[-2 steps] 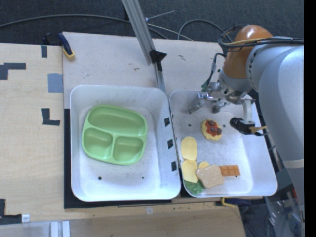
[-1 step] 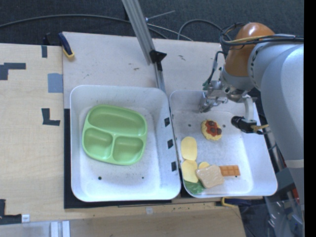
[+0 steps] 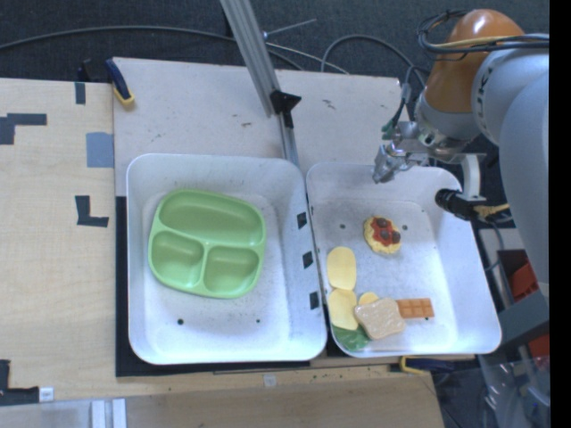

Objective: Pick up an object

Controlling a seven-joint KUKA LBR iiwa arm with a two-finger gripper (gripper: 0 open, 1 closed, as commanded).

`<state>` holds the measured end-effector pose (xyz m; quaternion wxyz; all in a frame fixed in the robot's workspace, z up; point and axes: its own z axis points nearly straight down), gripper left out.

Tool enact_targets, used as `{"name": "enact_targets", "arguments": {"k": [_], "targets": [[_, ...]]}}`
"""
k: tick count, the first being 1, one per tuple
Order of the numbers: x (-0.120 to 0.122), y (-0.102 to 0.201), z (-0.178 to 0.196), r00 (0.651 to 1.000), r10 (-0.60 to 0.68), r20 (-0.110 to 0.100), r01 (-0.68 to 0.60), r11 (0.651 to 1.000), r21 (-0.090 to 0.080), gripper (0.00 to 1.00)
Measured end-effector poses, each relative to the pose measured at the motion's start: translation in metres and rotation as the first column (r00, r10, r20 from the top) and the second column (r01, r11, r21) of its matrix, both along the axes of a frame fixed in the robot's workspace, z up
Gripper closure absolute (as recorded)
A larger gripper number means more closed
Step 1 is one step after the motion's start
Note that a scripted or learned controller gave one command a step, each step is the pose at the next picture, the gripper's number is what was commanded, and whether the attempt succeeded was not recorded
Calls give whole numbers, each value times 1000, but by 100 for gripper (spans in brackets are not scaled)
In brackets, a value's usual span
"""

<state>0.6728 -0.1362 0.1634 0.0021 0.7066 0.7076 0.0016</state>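
The right bin (image 3: 464, 266) holds several toy foods: a small pizza-like round with red topping (image 3: 383, 234), two yellow slices (image 3: 342, 268) (image 3: 343, 308), a tan bread slice (image 3: 381, 318), an orange wafer (image 3: 414, 308) and a green leaf (image 3: 353, 337) at the front. My gripper (image 3: 386, 169) hangs over the bin's far edge, well above and behind the pizza piece. Nothing shows between its fingertips.
The left bin (image 3: 143, 239) holds a green divided plate (image 3: 208, 242). A metal post (image 3: 254, 43) slants down to the gap between the bins. Black cables run behind the bench. A blue and yellow clamp (image 3: 119, 83) lies at the bench's far left.
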Motion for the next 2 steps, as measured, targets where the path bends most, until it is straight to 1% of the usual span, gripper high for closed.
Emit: {"name": "enact_targets", "arguments": {"k": [1,2], "targets": [[2,9,47,1000,1,-1,-1,1000,0,100],[3,9,100,1000,1,0,-1,1000,0,100]]}}
